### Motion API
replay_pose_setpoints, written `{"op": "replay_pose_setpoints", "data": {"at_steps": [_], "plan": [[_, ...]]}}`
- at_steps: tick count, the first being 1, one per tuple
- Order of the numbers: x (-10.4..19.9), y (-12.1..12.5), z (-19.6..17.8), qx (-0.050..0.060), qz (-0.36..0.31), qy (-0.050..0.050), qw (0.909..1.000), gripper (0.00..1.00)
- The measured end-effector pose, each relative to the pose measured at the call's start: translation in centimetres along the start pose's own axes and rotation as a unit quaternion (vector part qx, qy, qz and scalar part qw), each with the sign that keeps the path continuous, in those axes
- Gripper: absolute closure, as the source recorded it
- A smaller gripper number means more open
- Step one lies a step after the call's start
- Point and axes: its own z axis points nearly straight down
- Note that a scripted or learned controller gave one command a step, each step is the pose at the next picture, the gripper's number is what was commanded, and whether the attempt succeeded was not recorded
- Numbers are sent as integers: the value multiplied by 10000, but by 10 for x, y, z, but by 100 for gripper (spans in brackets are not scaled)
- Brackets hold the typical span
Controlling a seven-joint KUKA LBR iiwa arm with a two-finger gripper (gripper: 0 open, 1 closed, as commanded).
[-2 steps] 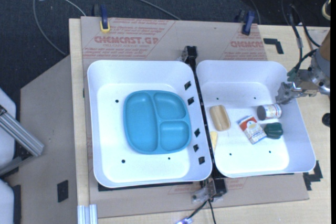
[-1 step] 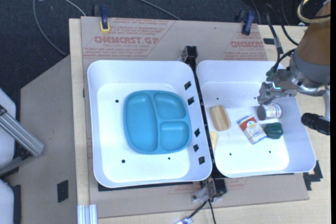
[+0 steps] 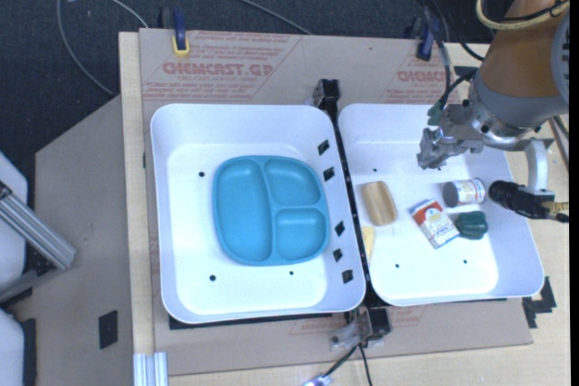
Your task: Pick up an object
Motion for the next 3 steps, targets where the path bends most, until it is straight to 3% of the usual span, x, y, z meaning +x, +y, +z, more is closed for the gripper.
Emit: {"op": "replay_pose_setpoints", "data": {"at_steps": [3], "plan": [[159, 33, -2, 10, -1, 4, 10000, 100]]}}
